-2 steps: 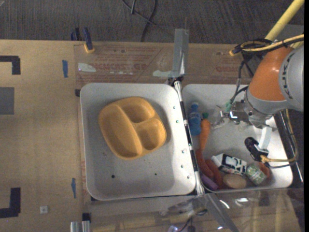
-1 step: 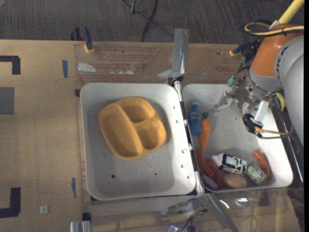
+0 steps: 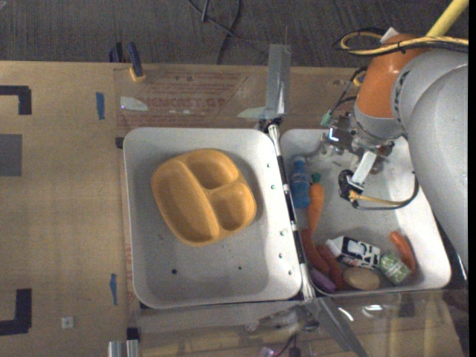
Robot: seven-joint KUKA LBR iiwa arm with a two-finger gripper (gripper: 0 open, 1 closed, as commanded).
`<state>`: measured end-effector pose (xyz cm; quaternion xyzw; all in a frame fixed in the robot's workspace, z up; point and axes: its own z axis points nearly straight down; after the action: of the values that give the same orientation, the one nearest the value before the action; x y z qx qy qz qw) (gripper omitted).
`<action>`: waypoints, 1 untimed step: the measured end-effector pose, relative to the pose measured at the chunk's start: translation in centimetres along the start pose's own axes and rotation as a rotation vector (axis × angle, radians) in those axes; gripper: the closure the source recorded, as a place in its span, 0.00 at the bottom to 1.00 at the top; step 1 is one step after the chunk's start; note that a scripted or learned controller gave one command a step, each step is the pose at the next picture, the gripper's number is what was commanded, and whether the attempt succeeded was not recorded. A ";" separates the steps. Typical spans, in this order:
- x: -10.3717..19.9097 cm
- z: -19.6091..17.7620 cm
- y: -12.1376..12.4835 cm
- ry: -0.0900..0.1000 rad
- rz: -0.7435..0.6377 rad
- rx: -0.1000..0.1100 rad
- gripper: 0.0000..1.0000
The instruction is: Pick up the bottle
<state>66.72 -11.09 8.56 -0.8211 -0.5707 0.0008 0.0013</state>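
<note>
I see a tan worktop (image 3: pixel 59 199) with black corner marks and bits of blue tape. Past it is a dark grey floor (image 3: pixel 89 13) with black cables. The big grey arm (image 3: pixel 439 125) comes in from the right. The left bin (image 3: pixel 216 281) has a yellow plate (image 3: pixel 202 195) with three parts. The blue bottle (image 3: pixel 299 186) lies in the right bin (image 3: pixel 375 225), right against its left wall, just beside a carrot (image 3: pixel 315 205). The jaws are over the far end of that bin, to the right of the bottle and not touching it. I cannot tell if they are open or closed. A small black and white carton (image 3: pixel 357 251) has writing, but I cannot read it.
</note>
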 end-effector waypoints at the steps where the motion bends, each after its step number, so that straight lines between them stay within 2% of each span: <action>1: 0.1 -1.0 0.0 -0.003 -0.004 -0.001 1.00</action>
<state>66.77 -10.97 9.51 -0.8201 -0.5722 0.0018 0.0003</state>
